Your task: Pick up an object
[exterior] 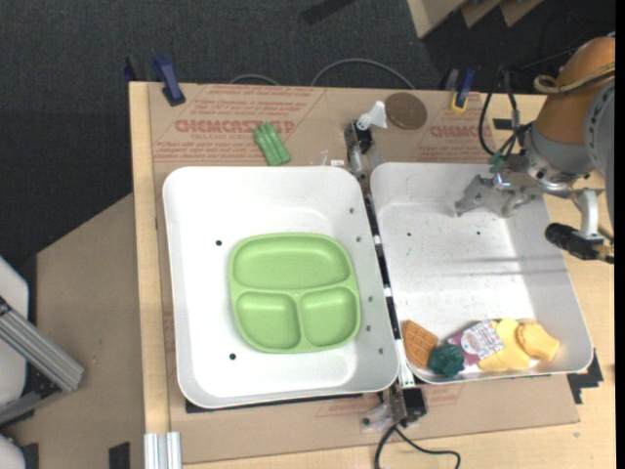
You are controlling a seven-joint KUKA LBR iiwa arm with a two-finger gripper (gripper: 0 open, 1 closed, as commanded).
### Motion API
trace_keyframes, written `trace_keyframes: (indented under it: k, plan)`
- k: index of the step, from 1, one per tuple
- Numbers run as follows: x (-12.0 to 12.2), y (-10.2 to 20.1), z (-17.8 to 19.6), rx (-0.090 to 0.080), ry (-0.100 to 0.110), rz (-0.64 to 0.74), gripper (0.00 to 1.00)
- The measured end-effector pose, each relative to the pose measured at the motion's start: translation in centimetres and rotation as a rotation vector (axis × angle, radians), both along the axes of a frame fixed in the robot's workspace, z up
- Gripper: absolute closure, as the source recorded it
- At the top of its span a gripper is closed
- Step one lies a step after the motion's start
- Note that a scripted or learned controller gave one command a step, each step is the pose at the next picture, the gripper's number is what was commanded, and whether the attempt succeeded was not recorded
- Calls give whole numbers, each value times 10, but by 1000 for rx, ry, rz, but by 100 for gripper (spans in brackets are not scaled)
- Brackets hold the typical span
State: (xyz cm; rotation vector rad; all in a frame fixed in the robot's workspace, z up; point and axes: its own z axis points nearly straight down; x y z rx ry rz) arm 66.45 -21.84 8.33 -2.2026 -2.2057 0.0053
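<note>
Here, two shallow white bins are seen side by side on a cardboard-covered bench. In the left bin point(195, 262) a green three-compartment tray point(293, 291) is laid flat near the middle. The right bin point(469, 262) is bare across most of its floor, while a cluster of small objects is crowded against its near wall: a tan waffle-like piece point(420, 339) at the left, a dark green lump point(448, 360) just beside it, a crinkled wrapper point(480, 339) with pink print, and yellow food-shaped pieces point(518, 345) at the right. The pieces overlap, so their outlines are hard to separate, and the print on the wrapper is too small to be read.

The arm point(576, 96) is partly cut off at the right edge, with an orange band seen above a grey wrist. The gripper point(483, 198) is held over the far part of the right bin, well apart from the cluster. Its fingers appear spread somewhat and nothing is seen between them, though the tips are small and blurred.

Beyond the bins, a green ridged object point(272, 146) and a brown disc point(405, 111) are seen on the cardboard
</note>
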Motion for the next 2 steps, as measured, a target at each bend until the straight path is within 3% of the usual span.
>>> trace_keyframes:
  k: [1, 2]
  plan:
    - [-84, -3, 2, -9, -16, -2, 0]
    - [7, -3, 45, -19, -32, 3, 0]
